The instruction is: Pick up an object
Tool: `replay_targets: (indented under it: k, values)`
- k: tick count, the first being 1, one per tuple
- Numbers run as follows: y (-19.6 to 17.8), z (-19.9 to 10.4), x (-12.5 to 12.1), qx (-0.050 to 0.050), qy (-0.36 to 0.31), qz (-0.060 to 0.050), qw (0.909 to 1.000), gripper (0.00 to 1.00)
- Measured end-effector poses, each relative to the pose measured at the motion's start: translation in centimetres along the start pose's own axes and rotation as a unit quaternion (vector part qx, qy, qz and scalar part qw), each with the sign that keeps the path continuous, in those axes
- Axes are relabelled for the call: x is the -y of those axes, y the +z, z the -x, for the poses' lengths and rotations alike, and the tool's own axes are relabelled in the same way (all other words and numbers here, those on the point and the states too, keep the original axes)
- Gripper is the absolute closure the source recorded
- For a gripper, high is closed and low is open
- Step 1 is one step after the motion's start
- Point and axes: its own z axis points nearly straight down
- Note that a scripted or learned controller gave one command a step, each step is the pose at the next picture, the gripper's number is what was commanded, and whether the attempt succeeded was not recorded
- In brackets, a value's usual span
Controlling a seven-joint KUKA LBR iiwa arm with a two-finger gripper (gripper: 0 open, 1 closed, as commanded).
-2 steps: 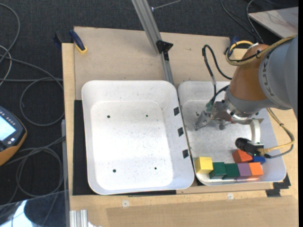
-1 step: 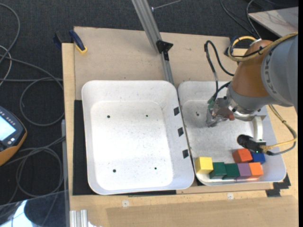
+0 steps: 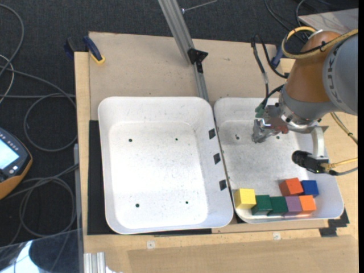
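Observation:
Several small blocks lie clustered along the near edge of the right bin: a yellow block, a dark green block, a green block, a purple block, two orange blocks and a blue block. My gripper hangs over the far middle of the right bin, well apart from the blocks. Nothing shows between its fingers.
The left bin sits beside the right one, their rims touching. A slanted metal pole rises behind the bins. A blue and yellow clamp sits at the bench's far left corner.

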Motion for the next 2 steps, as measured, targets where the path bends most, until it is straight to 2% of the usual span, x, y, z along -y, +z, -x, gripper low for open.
replay_targets:
  k: [2]
  values:
    - [-8.5,0.1,0.1,0.000,0.000,0.000,1.0000,1.00]
